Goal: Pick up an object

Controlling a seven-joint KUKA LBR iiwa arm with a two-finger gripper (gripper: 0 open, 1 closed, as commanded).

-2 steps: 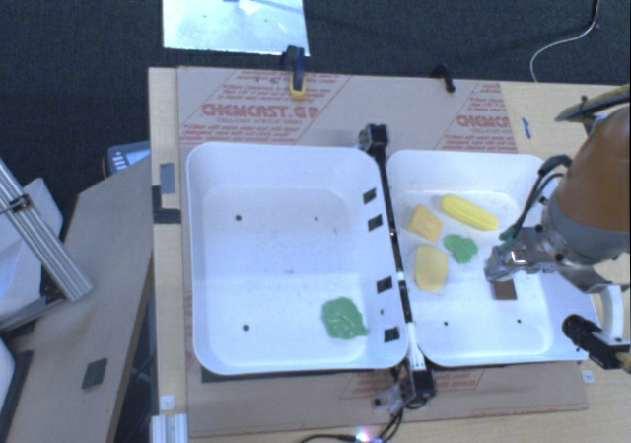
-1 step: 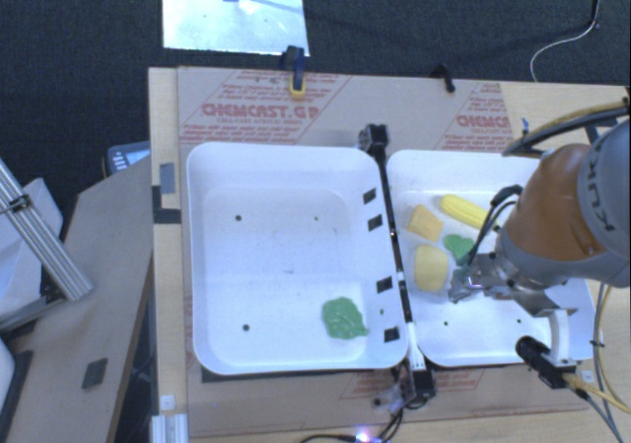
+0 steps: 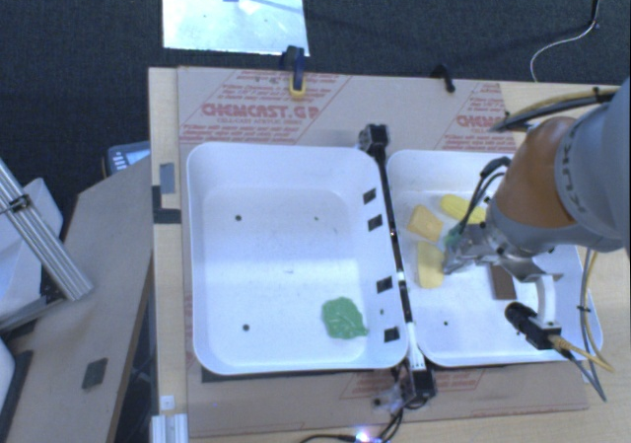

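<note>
So the yellow foam-looking pieces are all in the right bin point(image 3: 434, 337): a yellow block point(image 3: 426, 223) toward the middle divider, a smaller yellow piece point(image 3: 430, 270) just below it, and another yellow piece point(image 3: 455, 206) up near the arm, partly hidden. The gripper point(image 3: 455, 254) is down in that same bin, right beside the lower pieces, and honestly I can't tell how wide it's spread or if it's got hold of anything. Over in the left bin point(image 3: 276, 184) a green crumpled object point(image 3: 344, 318) sits near the front right corner, and a brown flat thing point(image 3: 502, 283) lies under the wrist.
</note>
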